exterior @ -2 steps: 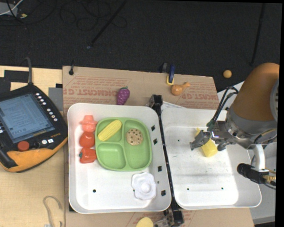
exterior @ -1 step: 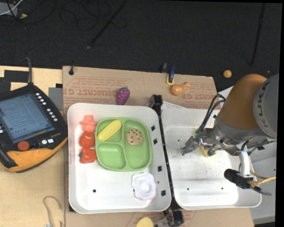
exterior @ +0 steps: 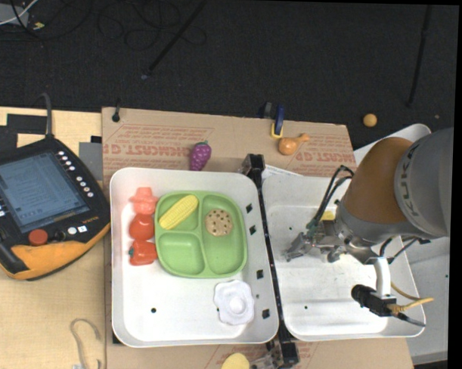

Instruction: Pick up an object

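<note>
The grey arm with its orange band (exterior: 375,185) leans into the right bin (exterior: 317,311) from the right. Its gripper (exterior: 303,248) hangs low over the left part of that bin's floor, and no object shows under it. The left bin (exterior: 177,326) holds a green divided plate (exterior: 185,255) with a yellow corn cob (exterior: 176,210) and a round cookie (exterior: 218,223) on it. Left of the plate lie a pink toy (exterior: 143,200) and two red toys (exterior: 141,228). A white cup-like piece (exterior: 234,301) sits at that bin's front right.
A purple grape bunch (exterior: 200,155) and an orange pear-shaped toy (exterior: 291,144) lie on the cardboard behind the bins. A yellow item (exterior: 234,365) rests at the front edge. A teach pendant (exterior: 41,203) lies at the far left. Cables trail beside the arm's wrist.
</note>
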`<state>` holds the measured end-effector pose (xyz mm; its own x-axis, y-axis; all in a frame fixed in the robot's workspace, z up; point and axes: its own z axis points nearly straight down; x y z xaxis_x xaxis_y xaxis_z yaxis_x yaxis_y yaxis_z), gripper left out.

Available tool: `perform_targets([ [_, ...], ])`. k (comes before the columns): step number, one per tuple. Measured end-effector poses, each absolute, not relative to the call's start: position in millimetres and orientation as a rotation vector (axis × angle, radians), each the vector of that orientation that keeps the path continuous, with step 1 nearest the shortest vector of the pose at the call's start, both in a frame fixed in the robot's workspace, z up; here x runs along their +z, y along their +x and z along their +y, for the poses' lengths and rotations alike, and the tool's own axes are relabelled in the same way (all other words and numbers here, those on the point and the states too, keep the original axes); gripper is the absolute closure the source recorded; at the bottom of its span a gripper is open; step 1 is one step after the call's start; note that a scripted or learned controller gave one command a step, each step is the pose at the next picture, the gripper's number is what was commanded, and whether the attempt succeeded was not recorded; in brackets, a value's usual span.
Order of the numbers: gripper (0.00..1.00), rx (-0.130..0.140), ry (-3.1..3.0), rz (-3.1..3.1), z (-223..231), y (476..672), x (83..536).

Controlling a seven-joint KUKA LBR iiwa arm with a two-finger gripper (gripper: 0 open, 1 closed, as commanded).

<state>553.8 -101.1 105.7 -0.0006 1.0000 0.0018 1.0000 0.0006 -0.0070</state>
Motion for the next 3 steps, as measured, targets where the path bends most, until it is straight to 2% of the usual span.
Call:
perform_targets([
  [1,0.00,0.004,-2.220,-2.216,-99,553.0,86],
  [2,1.00,0.003,-2.228,-2.208,-102,553.0,97],
  [3,1.00,-0.001,-2.225,-2.219,-103,558.3,141],
])
